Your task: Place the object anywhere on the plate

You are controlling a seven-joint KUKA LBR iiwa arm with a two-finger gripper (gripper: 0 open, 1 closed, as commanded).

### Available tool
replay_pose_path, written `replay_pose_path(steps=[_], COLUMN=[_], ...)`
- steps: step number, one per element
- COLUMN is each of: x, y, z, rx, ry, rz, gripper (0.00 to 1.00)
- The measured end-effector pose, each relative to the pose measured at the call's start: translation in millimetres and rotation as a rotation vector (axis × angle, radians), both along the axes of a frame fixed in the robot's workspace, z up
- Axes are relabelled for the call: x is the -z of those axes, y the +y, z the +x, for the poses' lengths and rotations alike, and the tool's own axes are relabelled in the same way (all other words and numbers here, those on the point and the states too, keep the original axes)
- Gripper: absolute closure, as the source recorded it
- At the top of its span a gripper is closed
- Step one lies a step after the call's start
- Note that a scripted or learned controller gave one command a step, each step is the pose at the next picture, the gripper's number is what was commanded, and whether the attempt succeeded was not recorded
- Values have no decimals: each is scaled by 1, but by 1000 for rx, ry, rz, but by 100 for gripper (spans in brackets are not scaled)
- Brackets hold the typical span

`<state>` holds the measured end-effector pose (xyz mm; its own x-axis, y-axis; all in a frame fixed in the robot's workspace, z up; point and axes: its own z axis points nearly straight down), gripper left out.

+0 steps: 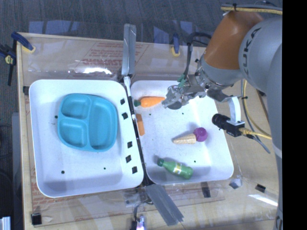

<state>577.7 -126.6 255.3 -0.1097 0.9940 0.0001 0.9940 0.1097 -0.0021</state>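
Toy carrot (pixel 151 101), right bin: likely light, rigid, smooth plastic, best pinched mid-body; gripper (pixel 171 101) just beside its tip, jaws' spread indiscernible; blue plate (pixel 88 122) opposite.

This is a robotics lab, set up for picking trials. A large grey arm (pixel 259 42) with an orange band reaches over a wooden worktop (pixel 249 210) from its right edge. Two shallow white bins (pixel 72 176) sit side by side, fixed by grey brackets at their shared edge, on a clear sheet. Blue clamps (pixel 21 40) grip the worktop's far left corner. Loose cables (pixel 254 128) trail along the right edge. The contents are toys: a blue plate (pixel 88 122), a plastic carrot (pixel 151 101), an ice-cream cone (pixel 192 136), a green bottle (pixel 176 168). Grey carpet lies beyond the far edge.
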Motion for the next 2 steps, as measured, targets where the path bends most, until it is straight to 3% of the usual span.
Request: replay_pose_path(steps=[1, 2], x=[65, 65], y=[100, 100], z=[7, 7], rx=[-305, -305], ry=[4, 4], rz=[1, 1], gripper=[100, 0])
